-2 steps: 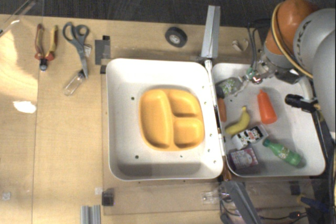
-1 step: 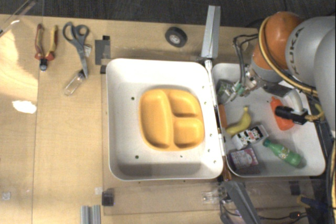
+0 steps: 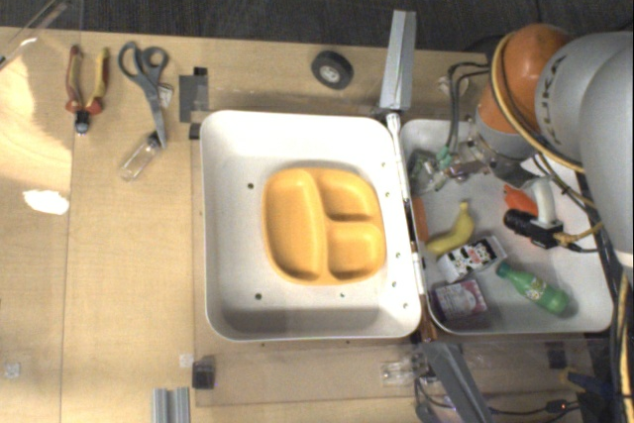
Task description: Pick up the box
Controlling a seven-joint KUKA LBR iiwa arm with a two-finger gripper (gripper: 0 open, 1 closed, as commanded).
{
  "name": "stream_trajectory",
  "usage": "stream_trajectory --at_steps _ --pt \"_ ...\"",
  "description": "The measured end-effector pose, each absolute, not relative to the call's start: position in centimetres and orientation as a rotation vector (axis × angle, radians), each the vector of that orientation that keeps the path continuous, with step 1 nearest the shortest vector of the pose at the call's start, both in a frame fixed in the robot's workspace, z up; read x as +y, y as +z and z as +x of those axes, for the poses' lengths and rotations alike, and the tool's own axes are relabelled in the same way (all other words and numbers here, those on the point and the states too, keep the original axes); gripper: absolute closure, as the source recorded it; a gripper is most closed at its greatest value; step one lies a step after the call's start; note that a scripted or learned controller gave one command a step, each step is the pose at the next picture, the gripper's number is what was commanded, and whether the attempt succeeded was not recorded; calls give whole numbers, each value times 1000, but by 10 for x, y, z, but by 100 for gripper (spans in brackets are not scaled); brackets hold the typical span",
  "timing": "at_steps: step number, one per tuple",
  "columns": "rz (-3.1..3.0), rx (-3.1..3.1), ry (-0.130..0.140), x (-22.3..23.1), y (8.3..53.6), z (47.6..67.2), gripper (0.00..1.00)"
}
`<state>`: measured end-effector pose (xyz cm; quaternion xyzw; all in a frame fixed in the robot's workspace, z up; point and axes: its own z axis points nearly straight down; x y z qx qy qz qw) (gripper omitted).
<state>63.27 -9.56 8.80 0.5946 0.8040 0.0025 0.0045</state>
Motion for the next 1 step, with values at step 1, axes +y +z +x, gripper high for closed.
stream_trajectory --at_steps 1 --pt "1545 2724 6 -121 181 640 0"
